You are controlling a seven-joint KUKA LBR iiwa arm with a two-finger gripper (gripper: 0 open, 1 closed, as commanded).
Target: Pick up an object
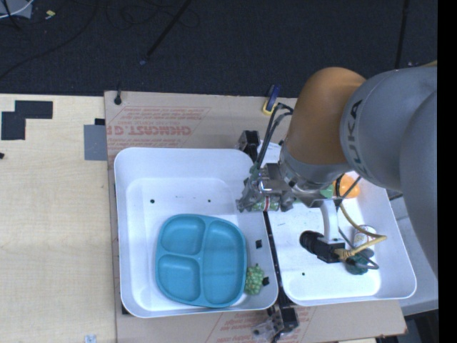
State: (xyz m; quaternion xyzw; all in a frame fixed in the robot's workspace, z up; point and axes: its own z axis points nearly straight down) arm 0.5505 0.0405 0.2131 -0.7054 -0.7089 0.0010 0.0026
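Green bumpy toy point(253, 279) is sitting in the left bin point(143, 157), in its front corner just beside the blue divided plate point(201, 259). Hand point(258, 197) is hovering over that bin's inner wall; can't tell its grip state. Best approach is probably centring over the toy and steering clear of the plate rim.

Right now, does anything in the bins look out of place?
Only mildly: a green lump lies off the blue divided plate, between it and the left bin wall. Nothing looks spilled or damaged.

Single fixed overhead view, aslant, over both bins point(178, 170)
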